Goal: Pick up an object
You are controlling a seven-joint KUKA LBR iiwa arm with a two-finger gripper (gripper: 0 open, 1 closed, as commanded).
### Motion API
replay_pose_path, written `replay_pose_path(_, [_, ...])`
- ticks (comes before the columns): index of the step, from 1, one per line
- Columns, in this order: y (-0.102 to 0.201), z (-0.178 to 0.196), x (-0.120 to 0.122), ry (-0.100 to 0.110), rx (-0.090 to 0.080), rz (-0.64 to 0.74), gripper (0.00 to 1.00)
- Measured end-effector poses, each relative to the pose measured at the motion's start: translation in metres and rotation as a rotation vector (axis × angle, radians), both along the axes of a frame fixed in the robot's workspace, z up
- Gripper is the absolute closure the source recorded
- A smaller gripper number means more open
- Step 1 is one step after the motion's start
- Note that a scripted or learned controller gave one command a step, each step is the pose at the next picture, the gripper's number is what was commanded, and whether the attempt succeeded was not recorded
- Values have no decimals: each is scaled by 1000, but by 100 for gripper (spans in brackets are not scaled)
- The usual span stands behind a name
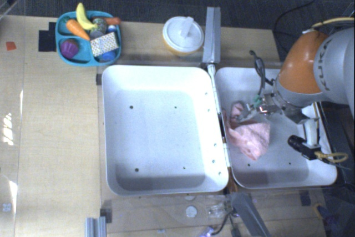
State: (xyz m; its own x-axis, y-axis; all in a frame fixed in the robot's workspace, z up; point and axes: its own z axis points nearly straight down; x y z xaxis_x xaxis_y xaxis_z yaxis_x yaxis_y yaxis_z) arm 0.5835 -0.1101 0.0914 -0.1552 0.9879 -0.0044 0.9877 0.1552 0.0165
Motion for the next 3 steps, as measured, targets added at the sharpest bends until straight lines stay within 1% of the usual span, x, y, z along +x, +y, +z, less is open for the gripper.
replay_pose_path(1, [9, -1, 64, 1, 4, -158, 0])
replay_pose_path(2, [-28, 0, -9, 0, 1, -148, 0])
replay_pose_path(3, [26, -1, 24, -1, 6, -299, 0])
